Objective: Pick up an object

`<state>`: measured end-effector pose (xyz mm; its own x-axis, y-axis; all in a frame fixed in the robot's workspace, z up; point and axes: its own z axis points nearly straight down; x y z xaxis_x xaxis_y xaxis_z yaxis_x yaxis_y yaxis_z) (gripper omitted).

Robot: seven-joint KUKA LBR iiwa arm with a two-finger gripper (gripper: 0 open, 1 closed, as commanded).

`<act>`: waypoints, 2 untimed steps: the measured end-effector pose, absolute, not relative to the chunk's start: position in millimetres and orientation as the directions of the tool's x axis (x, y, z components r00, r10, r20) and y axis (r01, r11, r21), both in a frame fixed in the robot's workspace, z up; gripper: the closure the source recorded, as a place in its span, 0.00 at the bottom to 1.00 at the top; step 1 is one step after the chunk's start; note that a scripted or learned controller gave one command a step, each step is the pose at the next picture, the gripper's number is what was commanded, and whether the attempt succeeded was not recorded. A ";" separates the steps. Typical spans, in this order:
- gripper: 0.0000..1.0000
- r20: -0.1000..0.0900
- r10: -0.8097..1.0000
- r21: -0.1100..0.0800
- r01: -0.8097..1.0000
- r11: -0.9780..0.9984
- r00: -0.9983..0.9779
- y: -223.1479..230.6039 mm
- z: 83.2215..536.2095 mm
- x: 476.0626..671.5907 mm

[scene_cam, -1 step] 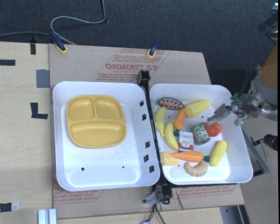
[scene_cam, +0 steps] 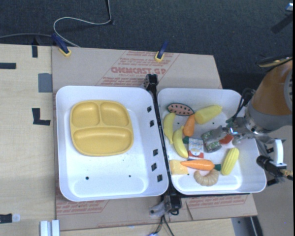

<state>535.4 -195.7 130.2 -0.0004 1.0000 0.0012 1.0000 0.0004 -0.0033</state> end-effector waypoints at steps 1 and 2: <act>0.00 0.000 1.000 0.004 1.000 0.002 -0.002 -177.8 86.4 590.6; 1.00 -0.001 1.000 0.003 1.000 0.002 -0.002 -178.2 96.0 590.6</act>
